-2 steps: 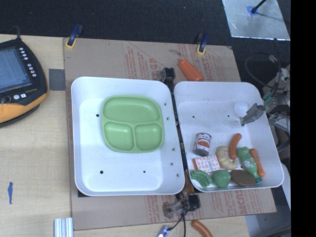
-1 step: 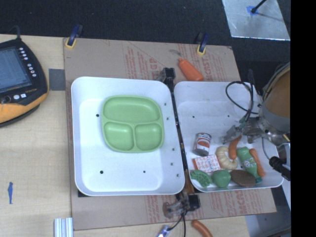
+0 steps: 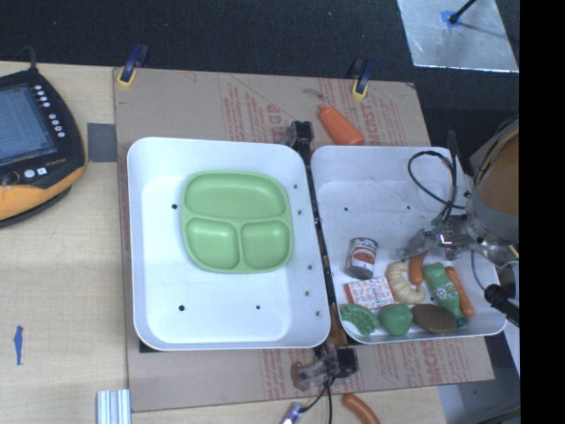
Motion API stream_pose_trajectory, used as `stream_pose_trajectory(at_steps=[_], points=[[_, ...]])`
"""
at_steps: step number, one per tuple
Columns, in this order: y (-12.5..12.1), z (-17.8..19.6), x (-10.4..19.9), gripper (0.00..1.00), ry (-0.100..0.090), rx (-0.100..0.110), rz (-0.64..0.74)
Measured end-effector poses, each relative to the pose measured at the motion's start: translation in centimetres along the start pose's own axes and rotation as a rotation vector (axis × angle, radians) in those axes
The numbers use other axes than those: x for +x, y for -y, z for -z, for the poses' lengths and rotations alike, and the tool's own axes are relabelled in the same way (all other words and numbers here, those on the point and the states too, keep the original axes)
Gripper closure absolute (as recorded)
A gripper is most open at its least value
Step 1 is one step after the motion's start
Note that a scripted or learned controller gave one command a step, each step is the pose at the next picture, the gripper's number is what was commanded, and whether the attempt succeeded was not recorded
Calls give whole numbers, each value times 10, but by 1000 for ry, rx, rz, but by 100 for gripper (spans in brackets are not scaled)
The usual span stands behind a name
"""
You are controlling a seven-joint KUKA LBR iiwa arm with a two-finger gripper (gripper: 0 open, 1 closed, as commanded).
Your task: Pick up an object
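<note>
Wood bench (image 3: 62,272) with cardboard sheet (image 3: 221,104), two white bins. Gripper (image 3: 439,239) low over right bin (image 3: 371,184), near its right wall; can't tell its state. Just below it: green bottle (image 3: 439,287), carrot (image 3: 458,291), corn piece (image 3: 400,281). Small can (image 3: 361,257) stands left of these. Left bin (image 3: 159,307) holds green divided plate (image 3: 238,221). Orange pendant (image 3: 35,148) far left

Evenly and brightly lit from above, with the left white bin (image 3: 150,237) glaring nearly blown-out, faint soft shadows under the green divided plate (image 3: 237,221) inside it, dim dark floor beyond it, mildly soft and grainy throughout.
</note>
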State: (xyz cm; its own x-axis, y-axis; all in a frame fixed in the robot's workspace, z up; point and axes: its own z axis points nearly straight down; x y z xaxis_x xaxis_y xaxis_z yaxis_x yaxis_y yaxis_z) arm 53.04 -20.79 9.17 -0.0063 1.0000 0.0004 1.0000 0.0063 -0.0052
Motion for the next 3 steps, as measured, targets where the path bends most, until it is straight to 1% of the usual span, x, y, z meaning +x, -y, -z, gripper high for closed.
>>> stream_pose_trajectory(at_steps=[1,2,3], points=[[0,10,-1,100,1,2,4],[19,44,89,100,0,-1,2],[-1,183,202,100,0,-4,-1]])
